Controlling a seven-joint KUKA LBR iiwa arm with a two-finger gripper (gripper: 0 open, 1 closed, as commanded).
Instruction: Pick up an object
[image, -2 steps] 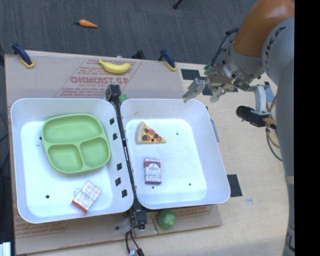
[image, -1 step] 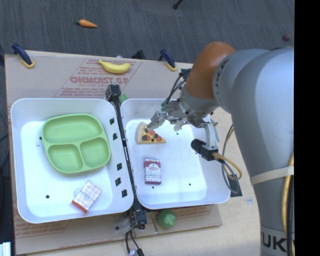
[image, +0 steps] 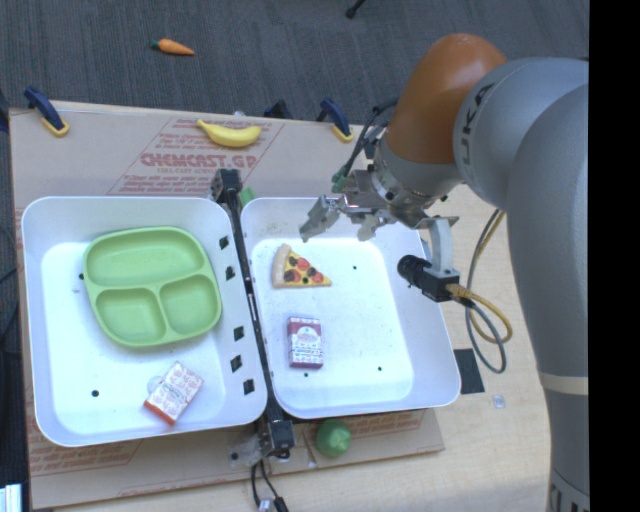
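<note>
The grey arm (image: 520, 200) with its orange band is seen reaching in from the right, and its end effector (image: 338, 220) is held over the far edge of the right bin (image: 400, 330), with its 2 fingers spread apart and nothing between them. The worktop (image: 90, 140) is covered by printed cardboard. The left bin (image: 40, 330) lies well to the left of the end effector, and in it a green divided plate (image: 150, 285) is set, with a small red-and-white packet (image: 172, 392) nearer the camera. Just below and to the left of the end effector, a pizza slice (image: 298, 268) lies in the right bin, apart from the fingers. Further below it, a red box (image: 305, 342) is laid flat. A banana (image: 230, 131) rests on the cardboard beyond the bins, to the end effector's upper left, and a green ball (image: 334, 437) sits outside the right bin's near edge.
</note>
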